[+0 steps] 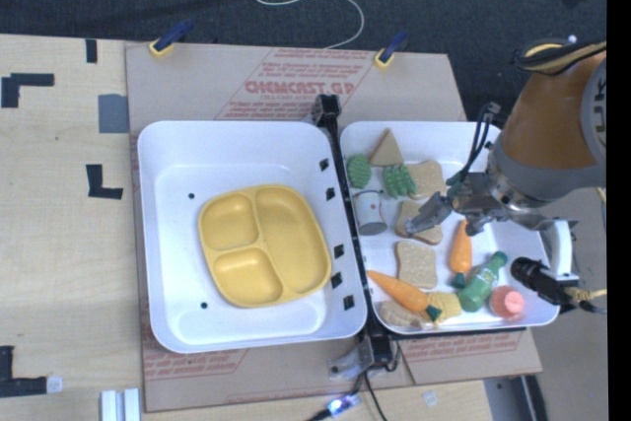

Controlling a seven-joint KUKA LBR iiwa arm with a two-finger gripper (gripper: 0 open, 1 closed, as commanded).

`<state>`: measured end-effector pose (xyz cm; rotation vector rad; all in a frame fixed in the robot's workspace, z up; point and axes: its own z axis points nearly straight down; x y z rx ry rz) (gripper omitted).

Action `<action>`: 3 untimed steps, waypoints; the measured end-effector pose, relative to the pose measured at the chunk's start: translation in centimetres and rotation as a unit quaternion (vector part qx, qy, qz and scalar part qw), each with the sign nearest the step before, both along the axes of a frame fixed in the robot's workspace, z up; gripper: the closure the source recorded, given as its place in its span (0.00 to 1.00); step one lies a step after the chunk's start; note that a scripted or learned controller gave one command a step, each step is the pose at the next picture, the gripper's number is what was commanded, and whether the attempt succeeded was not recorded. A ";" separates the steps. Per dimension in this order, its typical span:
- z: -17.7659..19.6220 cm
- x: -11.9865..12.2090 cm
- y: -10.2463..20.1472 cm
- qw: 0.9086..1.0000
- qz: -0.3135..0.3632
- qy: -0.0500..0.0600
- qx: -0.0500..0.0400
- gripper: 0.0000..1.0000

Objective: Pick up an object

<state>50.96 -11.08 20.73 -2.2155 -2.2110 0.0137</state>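
Gripper [431, 216]: hovering low over the right bin [540, 318], fingers spread a little, gripping nothing (no item seen between them).
Toast [426, 234]: lying directly under the fingertips, partly covered by them; judged the likeliest target.
Toast handling: looking like a light, stiff plastic toy, flat and thin; probably needing a pinch across two opposite edges, since lying flat is leaving little height to catch.
Bread [417, 262]: lying flat just below the toast, near the bin's middle; likely handling the same way.
Small carrot [460, 248]: lying just right of the gripper, tapered and smooth; possibly slipping unless taken across the thick middle.
Long carrot [399, 292]: lying slantwise near the front wall, beside the bread.
Bottle [479, 281]: lying tilted near the front, rounded, likely rolling under a poor pinch.
Left bin [168, 163]: holding a yellow tray [264, 244], well apart from the gripper.
Risk: crowding around the toast (neighbours possibly being nudged by descending fingers).
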 end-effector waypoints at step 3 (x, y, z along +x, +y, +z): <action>-8.4 0.2 0.3 1.000 0.002 -0.003 0.000 0.00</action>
